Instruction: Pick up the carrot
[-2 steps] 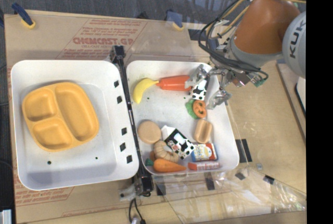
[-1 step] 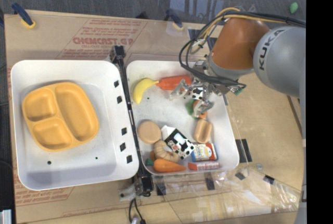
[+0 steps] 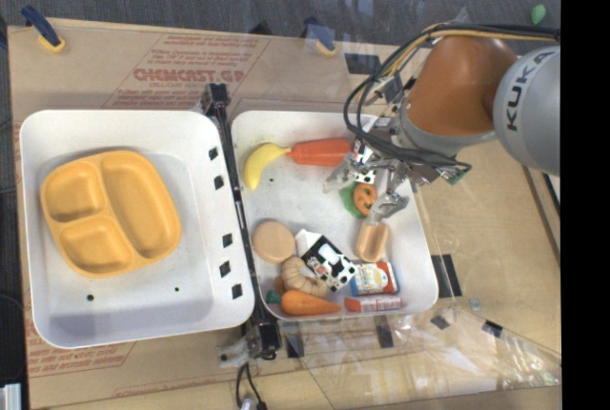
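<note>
as my grey arm's jaws [image 3: 374, 187] hover over the right white bin [image 3: 419, 251], i cannot tell their state; the orange tapered carrot [image 3: 309, 304] lies well apart.

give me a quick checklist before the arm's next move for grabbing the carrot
1. Target located: orange tapered carrot lies at the near edge of the right white bin: ok.
2. Gripper over the carrot: not ok, it hangs further back, above a small green-and-orange toy.
3. Gripper finger state: cannot tell.
4. Room around the carrot: not ok, a beige lumpy toy and a black-and-white cow-patterned block crowd it.
5. Lookalike: long orange-red toy beside the yellow banana at the back; identity cannot tell.
</note>
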